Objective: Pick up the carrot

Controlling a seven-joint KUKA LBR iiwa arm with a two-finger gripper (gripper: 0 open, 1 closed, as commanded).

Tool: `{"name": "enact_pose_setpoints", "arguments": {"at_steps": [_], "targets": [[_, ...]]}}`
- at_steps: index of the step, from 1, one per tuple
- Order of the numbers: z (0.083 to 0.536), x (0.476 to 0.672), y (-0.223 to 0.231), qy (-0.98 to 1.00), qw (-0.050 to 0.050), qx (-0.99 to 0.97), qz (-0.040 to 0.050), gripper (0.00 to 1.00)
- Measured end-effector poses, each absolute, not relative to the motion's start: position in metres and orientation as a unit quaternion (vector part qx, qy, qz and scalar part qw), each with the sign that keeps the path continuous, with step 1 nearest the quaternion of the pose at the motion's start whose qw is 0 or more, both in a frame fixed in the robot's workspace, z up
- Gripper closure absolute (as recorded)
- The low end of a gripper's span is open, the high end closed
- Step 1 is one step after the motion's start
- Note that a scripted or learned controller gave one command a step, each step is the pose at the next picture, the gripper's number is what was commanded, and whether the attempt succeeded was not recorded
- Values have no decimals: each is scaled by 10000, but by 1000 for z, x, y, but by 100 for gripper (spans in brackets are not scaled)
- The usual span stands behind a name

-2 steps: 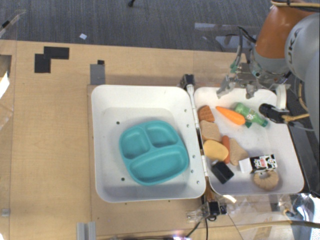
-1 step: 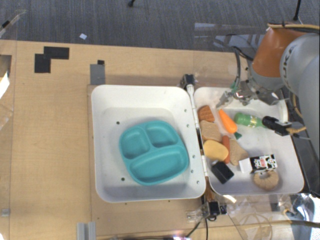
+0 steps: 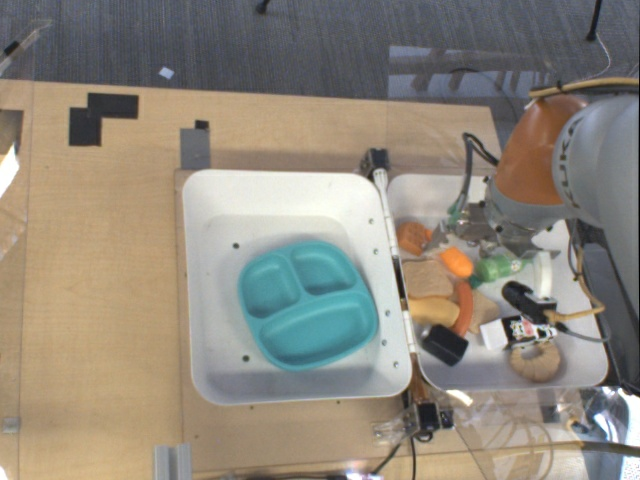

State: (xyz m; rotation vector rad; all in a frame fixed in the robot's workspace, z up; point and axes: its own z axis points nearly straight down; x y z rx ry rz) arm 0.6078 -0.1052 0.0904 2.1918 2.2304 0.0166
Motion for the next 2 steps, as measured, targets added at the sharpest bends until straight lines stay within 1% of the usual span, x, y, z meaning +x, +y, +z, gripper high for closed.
{"name": "enact_pose_setpoints", "arguments": {"at_steps": [1,2], "targets": [[101,610,-102,7156,84,6984,77,100],[190,671,-65,5712,37,8208,58,100]]}}
